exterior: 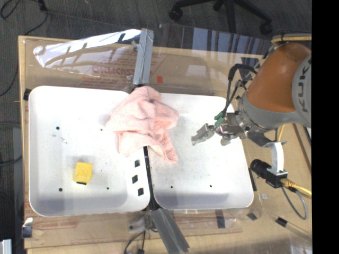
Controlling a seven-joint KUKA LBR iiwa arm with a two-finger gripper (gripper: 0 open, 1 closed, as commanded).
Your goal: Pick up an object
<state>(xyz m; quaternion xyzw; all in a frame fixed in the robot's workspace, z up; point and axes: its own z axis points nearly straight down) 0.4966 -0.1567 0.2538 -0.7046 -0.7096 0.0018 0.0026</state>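
Grey hand [199,136], seemingly shut, nothing held.

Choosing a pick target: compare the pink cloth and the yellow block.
The pink cloth is large, soft and crumpled; the yellow block is small, compact and squarish. The cloth drapes over the divider between both bins; the block sits wholly in the left bin. Both lie apart from the tool.

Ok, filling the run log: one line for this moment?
gripper: over right bin, nothing held | pink towel: across divider | yellow block: left bin
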